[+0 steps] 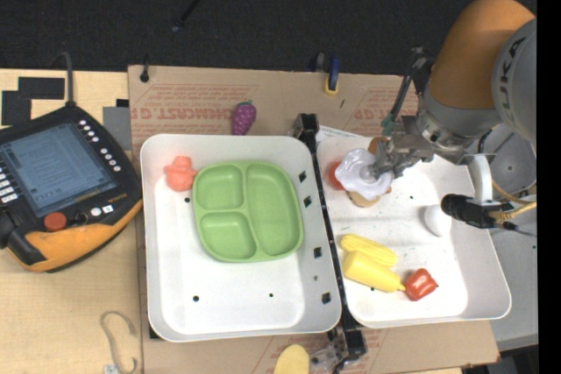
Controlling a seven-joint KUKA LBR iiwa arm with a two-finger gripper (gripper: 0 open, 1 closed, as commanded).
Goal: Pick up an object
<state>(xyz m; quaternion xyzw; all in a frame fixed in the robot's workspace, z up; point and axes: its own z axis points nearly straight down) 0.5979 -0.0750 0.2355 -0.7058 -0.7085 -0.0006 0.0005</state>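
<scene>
A crumpled white object (358,170), pale and glossy with soft folds, lies in the upper left part of the right white bin (456,293), resting over a tan rounded piece (362,197) and just beside a small red item (336,177) at the bin's left wall. The same bin holds two yellow corn-like pieces (368,261) near its front, a red pepper-shaped toy (420,284) touching their right end, and a small white oval (434,220) toward the right. The left white bin (228,302) holds a green divided plate (246,212) with three compartments, and a pink-orange toy (179,173) just beside the plate's upper left corner. The grey arm reaches in from the right, and its gripper (387,160) sits right against the white object's right edge; whether its jaws are spread or pinching the object cannot be told from this angle.
</scene>
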